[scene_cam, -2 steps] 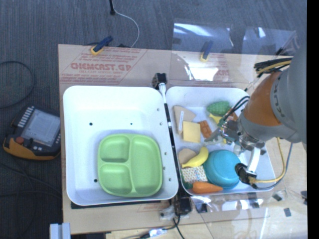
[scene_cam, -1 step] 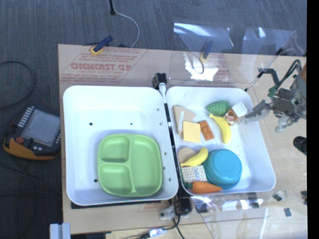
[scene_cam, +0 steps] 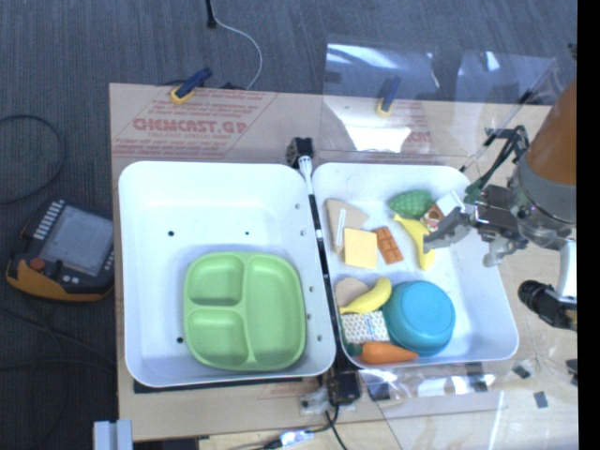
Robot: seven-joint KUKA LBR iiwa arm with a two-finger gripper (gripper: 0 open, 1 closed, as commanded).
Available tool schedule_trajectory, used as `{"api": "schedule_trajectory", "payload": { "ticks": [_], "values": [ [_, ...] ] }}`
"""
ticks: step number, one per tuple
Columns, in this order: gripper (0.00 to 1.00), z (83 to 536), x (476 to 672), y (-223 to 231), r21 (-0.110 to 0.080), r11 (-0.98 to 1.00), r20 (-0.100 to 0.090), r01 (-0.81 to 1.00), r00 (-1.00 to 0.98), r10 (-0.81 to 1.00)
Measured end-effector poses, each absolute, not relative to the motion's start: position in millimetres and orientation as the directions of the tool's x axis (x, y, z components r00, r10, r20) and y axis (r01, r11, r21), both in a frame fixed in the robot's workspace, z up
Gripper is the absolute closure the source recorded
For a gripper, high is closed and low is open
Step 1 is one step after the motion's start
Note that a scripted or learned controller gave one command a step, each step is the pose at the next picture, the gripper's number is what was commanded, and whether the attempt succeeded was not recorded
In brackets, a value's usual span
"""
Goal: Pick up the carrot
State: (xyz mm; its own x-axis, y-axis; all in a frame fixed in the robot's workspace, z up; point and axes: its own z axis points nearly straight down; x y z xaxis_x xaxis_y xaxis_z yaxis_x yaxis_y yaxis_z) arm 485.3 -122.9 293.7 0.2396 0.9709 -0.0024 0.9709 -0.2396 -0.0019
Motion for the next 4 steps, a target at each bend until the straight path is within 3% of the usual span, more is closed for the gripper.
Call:
{"api": "schedule_trajectory", "payload": {
  "ticks": [1, 2, 3, 4],
  "values": [
    [0.0, 212, 509.2, -90, -0.012, -0.211, -0.002, 0.978, 0.211, 0.978],
    [0.0, 355, 547.0, -104, 0.008, -0.259, -0.003, 0.966, 0.259, 0.966],
    [0.0, 391, 503.6, -99, 0.001, -0.299, -0.004, 0.954, 0.299, 0.954],
    [0.0, 384, 485.7, -82, -0.001, -0.152, -0.004, 0.988, 0.152, 0.988]
  ]
}}
